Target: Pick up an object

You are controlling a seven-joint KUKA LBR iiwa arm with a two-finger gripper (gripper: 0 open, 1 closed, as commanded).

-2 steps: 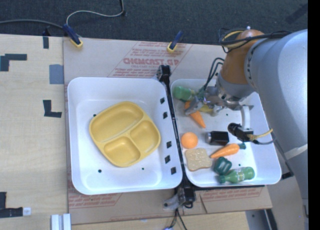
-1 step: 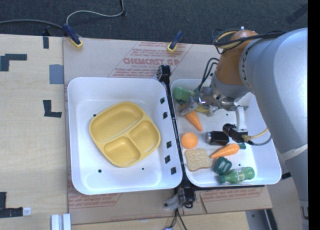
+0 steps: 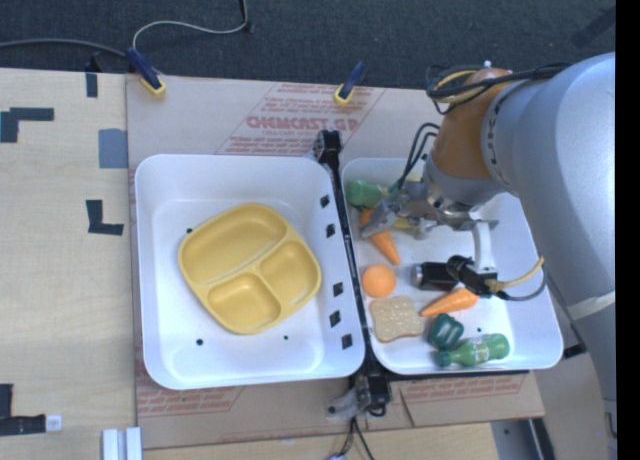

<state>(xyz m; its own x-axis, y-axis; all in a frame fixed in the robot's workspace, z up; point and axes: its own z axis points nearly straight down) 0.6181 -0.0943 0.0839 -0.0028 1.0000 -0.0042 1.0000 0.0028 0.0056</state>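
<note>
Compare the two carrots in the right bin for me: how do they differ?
The upper carrot is short and stubby; the lower carrot is longer and slimmer. The upper carrot slants steeply, just above the orange ball; the lower carrot lies nearly level, up and right of the bread slice. Both are orange and lie flat in the right bin.

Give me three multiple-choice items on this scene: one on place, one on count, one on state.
1. The yellow plate lies: A in the left bin; B in the other bin; C on the bench.
2. Compartments in the plate: A two; B three; C four.
3. The bread slice: A stands on edge; B sits on the plate; C lies flat.
Answers: A, the left bin's walls surround it; B, ridges split it in three; C, its broad face lies up in the right bin.
</note>
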